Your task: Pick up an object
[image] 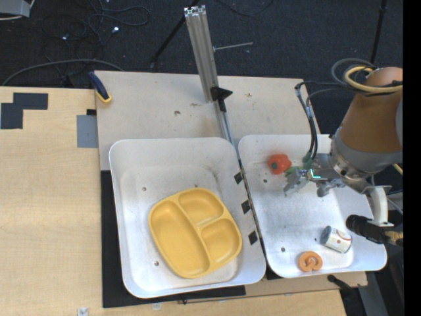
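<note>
The table [164, 104] carries two white bins side by side. The left bin [131, 176] holds a yellow plate [195, 232] with three compartments, lying toward the bin's near edge and right of its middle. The right bin [293, 242] holds three small things. A red ball [279, 162] with a green bit on it lies near the bin's far edge, left of middle. A white cup [336, 239] with a red band lies on its side near the bin's near right corner. An orange ring [310, 262] lies flat at the near edge, just left of the cup and apart from it.

The arm [368, 120] comes in over the right edge of the table, with its orange band above the grey wrist. The pincer [309, 182] hangs over the far right part of the right bin, just right of the red ball and a little nearer than it. Its fingers [293, 184] stand apart with nothing between them, and they do not touch the ball. The cup and ring lie well clear of the pincer, toward the near edge.

A metal post [202, 51] rises from the far part of the table between the bins. A blue and yellow tool [100, 89] lies at the table's far left corner.
</note>
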### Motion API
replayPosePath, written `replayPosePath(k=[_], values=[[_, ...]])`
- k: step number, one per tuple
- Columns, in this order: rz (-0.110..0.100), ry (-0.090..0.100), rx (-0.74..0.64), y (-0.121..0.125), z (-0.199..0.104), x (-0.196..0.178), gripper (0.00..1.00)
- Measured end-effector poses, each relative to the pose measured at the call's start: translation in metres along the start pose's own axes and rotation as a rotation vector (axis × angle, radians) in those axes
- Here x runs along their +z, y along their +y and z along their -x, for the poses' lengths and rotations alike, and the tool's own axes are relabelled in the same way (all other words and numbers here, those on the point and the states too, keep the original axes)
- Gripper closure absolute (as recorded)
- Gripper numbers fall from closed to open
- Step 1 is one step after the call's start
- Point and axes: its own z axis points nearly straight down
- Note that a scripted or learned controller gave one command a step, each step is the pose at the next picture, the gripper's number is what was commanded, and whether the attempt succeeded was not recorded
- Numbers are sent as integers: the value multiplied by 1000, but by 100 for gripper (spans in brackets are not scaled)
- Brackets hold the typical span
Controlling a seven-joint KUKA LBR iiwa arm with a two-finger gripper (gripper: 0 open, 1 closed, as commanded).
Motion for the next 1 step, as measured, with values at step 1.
replayPosePath(k=[1], values=[[1, 0, 0, 0, 0, 0, 0]])
